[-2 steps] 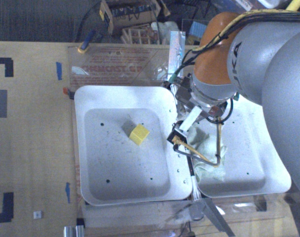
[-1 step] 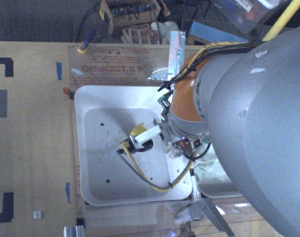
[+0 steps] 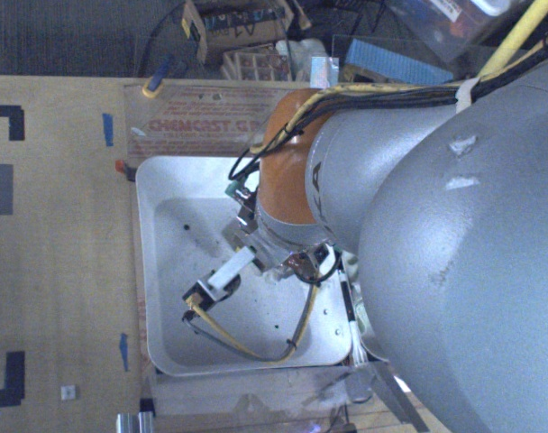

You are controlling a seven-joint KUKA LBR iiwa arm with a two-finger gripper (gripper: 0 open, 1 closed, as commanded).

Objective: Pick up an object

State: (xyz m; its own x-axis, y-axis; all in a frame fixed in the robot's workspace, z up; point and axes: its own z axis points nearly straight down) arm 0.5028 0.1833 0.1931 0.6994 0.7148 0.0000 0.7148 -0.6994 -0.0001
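The grey arm with its orange band [image 3: 287, 174] reaches in from the right and hangs low over the white bin [image 3: 161, 269]. My gripper [image 3: 299, 264] sits under the wrist near the bin's middle, mostly hidden by the arm. No object can be seen in it. The bare part of the bin floor shows a few small dark specks [image 3: 186, 228]. A small teal and white bit [image 3: 235, 188] peeks out at the wrist's left edge; I cannot tell what it is. The arm hides the right side of the bin.
The bin stands on a wooden bench [image 3: 58, 269] with blue tape marks [image 3: 107, 129] and black corner marks [image 3: 8, 120]. Boxes and cables [image 3: 238, 16] lie behind the bench. The arm's large grey body [image 3: 454, 242] covers the right half of the view.
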